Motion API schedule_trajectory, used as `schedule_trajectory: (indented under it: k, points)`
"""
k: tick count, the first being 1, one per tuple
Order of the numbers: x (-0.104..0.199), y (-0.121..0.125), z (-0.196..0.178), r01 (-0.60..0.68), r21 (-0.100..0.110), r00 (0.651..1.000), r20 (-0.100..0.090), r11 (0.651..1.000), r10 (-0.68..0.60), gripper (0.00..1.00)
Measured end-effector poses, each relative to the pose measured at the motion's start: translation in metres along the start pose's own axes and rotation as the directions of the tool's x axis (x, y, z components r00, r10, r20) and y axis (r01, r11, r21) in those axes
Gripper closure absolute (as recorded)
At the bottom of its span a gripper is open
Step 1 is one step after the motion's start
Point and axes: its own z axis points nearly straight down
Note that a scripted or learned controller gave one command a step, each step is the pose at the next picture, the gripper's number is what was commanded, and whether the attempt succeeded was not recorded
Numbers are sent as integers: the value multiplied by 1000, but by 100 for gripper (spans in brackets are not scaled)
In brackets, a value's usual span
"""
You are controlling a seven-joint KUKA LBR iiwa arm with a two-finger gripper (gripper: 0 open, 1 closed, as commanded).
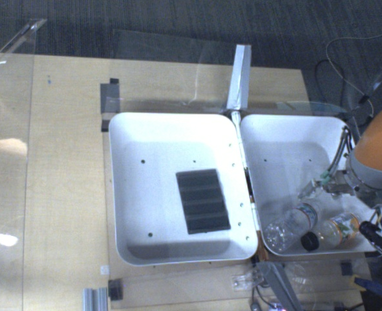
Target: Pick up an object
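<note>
A black ribbed rectangular pad [203, 201] lies flat in the left bin [132, 141], slightly right of its middle. In the right bin [281, 141], a clear plastic bottle [286, 227] with a black cap [309, 241] lies on its side near the front wall. A second small bottle with a yellowish label [341, 228] lies just to its right. My arm with its orange band [379, 141] reaches in from the right. My gripper [317, 187] hangs low in the right bin, just above and behind the two bottles.
A grey metal post [240, 76] rises behind the seam between the bins. Cables [356, 63] run along the right side. A clear acrylic sheet [9, 109] covers the bench at the left. Black brackets [110, 99] sit by the left bin's corners.
</note>
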Motion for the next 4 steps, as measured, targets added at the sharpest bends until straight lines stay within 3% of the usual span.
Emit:
schedule_trajectory:
  k: [1,2,3,4]
  points:
    - [27,-25,-2,65,-10,998,3,998,-65,0]
    - [70,41,0,-28,-3,1000,-4,1000,28,0]
    - [98,117,2,22,2,1000,-4,1000,-22,0]
    - [35,126,-30,-61,4,998,-2,998,61,0]
